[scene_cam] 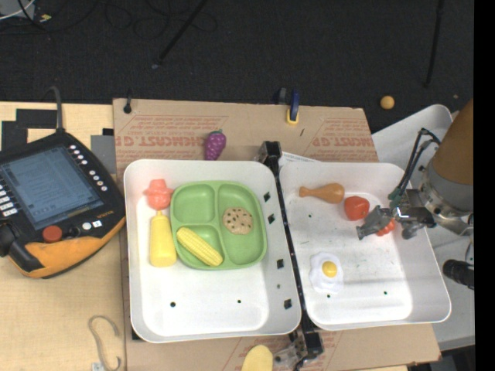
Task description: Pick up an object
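Pincer (pixel 377 227), dark metal two-finger type, sits low over right side of the right shallow white bin (pixel 424 304); fingers look spread, nothing between them, a bit of orange-red shows just behind it. Round red plastic tomato (pixel 356 206) just left and above pincer, close, not gripped. Tan plastic chicken drumstick (pixel 324 193) left of tomato, upper part of same bin. White fried egg toy with yellow yolk (pixel 327 270) lower centre of that bin. Left shallow white bin (pixel 201 304) holds green divided plastic tray (pixel 203 207) with round brown cookie (pixel 238 221) and yellow corn cob (pixel 199 246); yellow plastic bottle (pixel 161 240) and pink toy (pixel 157 195) beside tray's left edge. Purple grape bunch (pixel 214 144) on cardboard above left bin. Teach pendant (pixel 54 199) on desk (pixel 46 315), far left.
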You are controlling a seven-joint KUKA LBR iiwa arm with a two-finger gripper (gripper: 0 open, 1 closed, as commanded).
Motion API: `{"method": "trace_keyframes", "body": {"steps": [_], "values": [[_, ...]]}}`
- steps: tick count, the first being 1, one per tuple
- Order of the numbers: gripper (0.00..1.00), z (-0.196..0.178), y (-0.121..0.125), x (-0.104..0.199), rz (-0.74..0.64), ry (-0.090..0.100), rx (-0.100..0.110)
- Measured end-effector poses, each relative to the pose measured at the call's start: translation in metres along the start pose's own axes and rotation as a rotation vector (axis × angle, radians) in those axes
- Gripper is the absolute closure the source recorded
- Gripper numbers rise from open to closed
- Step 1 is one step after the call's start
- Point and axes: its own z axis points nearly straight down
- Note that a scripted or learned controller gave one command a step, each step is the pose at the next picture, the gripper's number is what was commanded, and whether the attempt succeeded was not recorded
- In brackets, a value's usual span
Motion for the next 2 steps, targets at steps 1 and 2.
{"method": "trace_keyframes", "body": {"steps": [1,2], "values": [[0.00,-0.007,0.003,0.000,-0.002,-0.003,-0.014],[0.00,0.036,0.006,0.001,-0.003,-0.001,-0.009]]}}
